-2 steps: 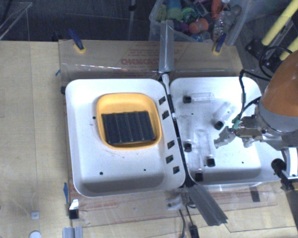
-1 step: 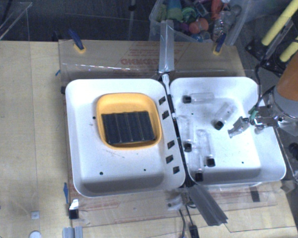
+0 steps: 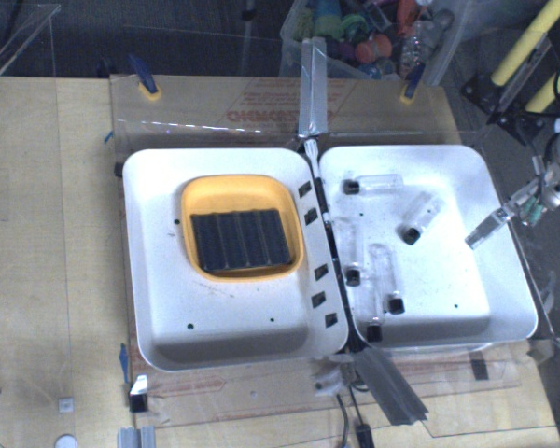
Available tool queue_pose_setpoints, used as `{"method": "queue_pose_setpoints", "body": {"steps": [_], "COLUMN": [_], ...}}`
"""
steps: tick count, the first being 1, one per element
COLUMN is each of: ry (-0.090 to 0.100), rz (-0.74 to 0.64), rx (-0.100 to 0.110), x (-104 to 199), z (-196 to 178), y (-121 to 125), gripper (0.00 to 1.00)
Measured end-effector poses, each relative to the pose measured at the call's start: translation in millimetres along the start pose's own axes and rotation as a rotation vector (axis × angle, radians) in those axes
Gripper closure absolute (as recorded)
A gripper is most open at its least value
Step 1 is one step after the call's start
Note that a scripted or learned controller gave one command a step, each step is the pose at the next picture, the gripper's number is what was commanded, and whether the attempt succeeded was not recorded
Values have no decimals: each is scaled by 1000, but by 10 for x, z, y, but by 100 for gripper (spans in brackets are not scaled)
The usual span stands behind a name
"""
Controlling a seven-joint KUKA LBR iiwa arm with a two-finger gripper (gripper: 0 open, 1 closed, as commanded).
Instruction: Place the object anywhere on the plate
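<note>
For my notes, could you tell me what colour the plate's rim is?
Yellow-orange, on the plate in the camera view.

The pincer (image 3: 490, 229) has slim grey metal fingers under a silvery body with a teal patch.

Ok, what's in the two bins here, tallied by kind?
Yellow plate: 1
Dark ridged block on the plate: 1
Clear vials with black caps, right bin: 4
Total: 6
</note>
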State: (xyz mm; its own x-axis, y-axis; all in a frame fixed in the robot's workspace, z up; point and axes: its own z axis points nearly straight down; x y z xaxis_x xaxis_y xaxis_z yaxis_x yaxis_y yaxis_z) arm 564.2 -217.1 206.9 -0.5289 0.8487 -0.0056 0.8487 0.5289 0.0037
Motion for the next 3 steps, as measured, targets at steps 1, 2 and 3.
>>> {"method": "queue_pose_setpoints", "body": {"steps": [1, 2, 3], "ry": [-1, 0, 5], "rz": [-282, -385, -748], "rx": [-2, -2, -2], "x": [-133, -173, -266], "z": [-58, -1636, -473], "y": [104, 143, 330], "gripper": [0, 0, 0]}}
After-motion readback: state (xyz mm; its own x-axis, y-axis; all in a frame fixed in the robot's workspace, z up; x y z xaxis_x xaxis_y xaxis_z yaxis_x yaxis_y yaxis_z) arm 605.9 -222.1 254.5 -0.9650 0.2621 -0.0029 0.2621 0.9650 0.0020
